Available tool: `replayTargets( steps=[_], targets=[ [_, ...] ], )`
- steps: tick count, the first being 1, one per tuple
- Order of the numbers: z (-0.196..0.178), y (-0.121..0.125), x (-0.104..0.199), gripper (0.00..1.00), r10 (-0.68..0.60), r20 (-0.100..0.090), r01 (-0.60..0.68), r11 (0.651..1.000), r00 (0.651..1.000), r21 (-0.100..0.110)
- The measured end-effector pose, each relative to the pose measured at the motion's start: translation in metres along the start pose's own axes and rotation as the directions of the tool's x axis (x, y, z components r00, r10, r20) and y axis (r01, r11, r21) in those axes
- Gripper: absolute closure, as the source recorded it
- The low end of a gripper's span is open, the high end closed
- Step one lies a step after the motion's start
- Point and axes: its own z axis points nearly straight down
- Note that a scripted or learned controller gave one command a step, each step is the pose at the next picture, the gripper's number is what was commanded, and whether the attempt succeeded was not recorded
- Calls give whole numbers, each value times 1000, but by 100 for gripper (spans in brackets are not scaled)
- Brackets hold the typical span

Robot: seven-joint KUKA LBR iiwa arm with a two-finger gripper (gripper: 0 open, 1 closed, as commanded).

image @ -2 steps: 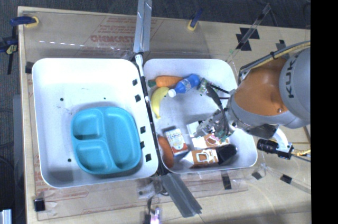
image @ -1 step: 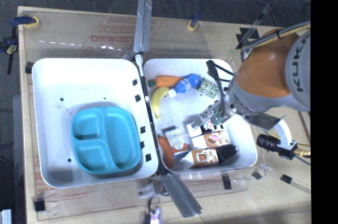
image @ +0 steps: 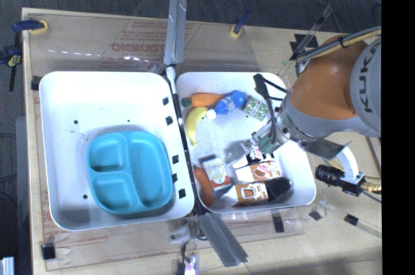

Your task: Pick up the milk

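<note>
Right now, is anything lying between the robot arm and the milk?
Nothing visible does. The gripper sits right at the upper edge of the milk carton; the brown carton lies on its other side.

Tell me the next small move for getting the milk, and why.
Probably lower the gripper slightly toward the near side, onto the white carton that looks like the milk. It hangs just over the carton's far edge in the right bin, among crowded items.

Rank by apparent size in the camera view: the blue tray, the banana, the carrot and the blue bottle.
1. blue tray, clearly largest.
2. banana.
3. carrot and blue bottle look alike; I won't rank them.
</note>
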Motion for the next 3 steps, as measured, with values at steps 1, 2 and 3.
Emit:
replayTargets(
  steps=[1, 2, 3],
  targets=[
    [60, -27, -55, 0, -93, -2, 93, 996, 996, 2],
    [120, -28, -65, 0, -172, 21, 172, 985, 985, -13],
    [108, -26, -67, 100, -175, 30, 176, 984, 984, -15]
  ],
)
